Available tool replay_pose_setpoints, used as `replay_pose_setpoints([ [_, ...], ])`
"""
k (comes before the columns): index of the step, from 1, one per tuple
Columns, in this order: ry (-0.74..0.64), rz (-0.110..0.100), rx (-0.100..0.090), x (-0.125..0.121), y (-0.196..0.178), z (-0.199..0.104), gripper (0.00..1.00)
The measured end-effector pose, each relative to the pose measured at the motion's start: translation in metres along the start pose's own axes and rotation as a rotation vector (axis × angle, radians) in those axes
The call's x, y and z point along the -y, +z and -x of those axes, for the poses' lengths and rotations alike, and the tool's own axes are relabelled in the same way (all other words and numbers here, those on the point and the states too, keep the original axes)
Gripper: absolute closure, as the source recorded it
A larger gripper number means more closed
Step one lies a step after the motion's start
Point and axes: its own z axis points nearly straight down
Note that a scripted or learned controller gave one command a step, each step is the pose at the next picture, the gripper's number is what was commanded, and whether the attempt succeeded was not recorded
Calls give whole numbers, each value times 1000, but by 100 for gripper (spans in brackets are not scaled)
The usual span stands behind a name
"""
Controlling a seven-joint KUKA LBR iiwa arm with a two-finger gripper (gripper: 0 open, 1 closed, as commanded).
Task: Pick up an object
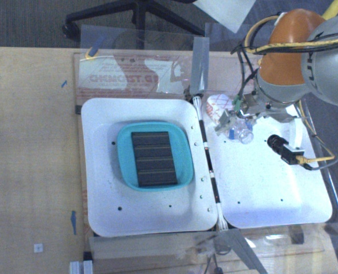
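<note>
Two white bins sit side by side on the bench. Near the right bin's [272, 193] far-left corner, the gripper [240, 116] hovers over small clutter [229, 119]; whether it grips anything I cannot tell, so the pick looks unfinished.

Wooden bench [26, 153], dark carpet, office chair base [137, 10]

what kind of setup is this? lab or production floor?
Probably a research lab: a wooden bench with two white bins, a grey and orange arm, and an office chair base on carpet.
</note>
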Motion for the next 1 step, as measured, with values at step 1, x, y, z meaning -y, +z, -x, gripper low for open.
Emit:
replay_pose_setpoints([
  [1,0,3,2,-1,-10,0,100],
])
